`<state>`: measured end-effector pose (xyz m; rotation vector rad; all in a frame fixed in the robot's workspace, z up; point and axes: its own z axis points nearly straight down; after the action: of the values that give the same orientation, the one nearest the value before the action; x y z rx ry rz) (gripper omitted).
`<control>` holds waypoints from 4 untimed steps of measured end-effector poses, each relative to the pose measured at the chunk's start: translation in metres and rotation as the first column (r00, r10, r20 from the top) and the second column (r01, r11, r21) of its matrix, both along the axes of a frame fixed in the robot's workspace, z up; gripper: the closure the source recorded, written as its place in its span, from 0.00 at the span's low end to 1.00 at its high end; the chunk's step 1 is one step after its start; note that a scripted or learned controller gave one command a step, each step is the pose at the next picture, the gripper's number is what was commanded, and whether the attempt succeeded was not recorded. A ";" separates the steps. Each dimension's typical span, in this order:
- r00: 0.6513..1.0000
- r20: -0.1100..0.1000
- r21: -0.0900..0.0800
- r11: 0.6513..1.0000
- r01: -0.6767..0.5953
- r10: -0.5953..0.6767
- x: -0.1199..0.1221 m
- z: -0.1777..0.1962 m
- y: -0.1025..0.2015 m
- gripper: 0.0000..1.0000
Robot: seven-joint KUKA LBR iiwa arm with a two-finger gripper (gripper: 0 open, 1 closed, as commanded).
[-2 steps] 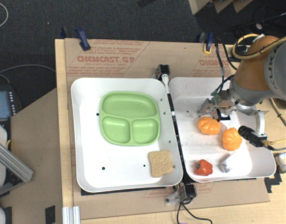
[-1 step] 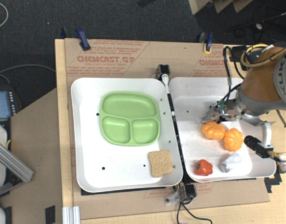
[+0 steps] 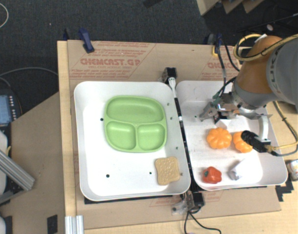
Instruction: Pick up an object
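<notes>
Claw sits low in the far part of the right bin, under the grey wrist. We cannot tell how it is set; dark parts blur together there.

Nearest candidate, in our judgement: the small orange pumpkin, just near of the claw and slightly right, roundish, no clear long axis. A second orange piece lies right of it, partly covered by a black part of the arm. Red pepper and a pale grey object lie nearer still, too small to name. Left bin holds a green divided plate and a cracker-like square.
</notes>
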<state>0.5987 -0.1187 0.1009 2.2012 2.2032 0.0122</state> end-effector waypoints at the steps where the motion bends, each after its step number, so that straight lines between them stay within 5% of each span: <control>1: 1.000 0.023 -0.001 1.000 0.000 0.000 -0.070 -0.002 -0.017 0.00; 2: 1.000 -0.028 0.017 1.000 -0.002 0.003 -0.073 -0.016 -0.023 0.00; 3: 1.000 -0.018 0.016 1.000 -0.006 0.007 -0.115 0.089 0.061 0.00; 4: 1.000 -0.005 0.015 1.000 -0.006 0.006 -0.118 0.286 0.099 0.00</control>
<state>0.4808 -0.0192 0.3870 2.2050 2.2199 0.0231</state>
